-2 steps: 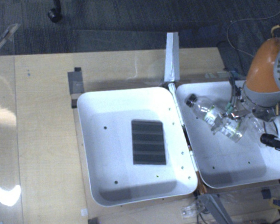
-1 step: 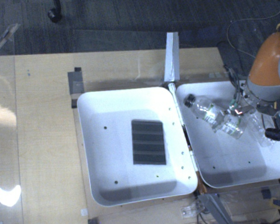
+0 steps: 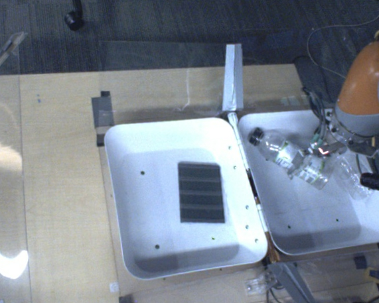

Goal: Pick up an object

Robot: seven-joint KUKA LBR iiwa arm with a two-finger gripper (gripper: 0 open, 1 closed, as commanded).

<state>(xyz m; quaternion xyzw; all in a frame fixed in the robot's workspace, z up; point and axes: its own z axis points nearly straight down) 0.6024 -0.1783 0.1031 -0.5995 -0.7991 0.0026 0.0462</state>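
Low over the right white bin (image 3: pixel 331 234), the gripper (image 3: pixel 319 149) meets a clear plastic bottle (image 3: pixel 284 153).
Whether it grips cannot be told; a black ribbed rectangular pad (image 3: pixel 201 192) lies mid-floor in the left white bin (image 3: pixel 130 160).

The arm (image 3: pixel 371 97) is showing a rounded orange band above grey casing, with thin black cables trailing beside it.

We see two white bins of smooth, slightly glossy plastic: the left bin (image 3: pixel 129 186) holds a matt, dark, ribbed pad (image 3: pixel 201 191) at its middle, and right of it the right bin (image 3: pixel 330 230) holds a clear, shiny plastic bottle (image 3: pixel 285 156). The bench (image 3: pixel 55 213) around the left bin looks like pale, smooth wood under a reflective transparent sheet.
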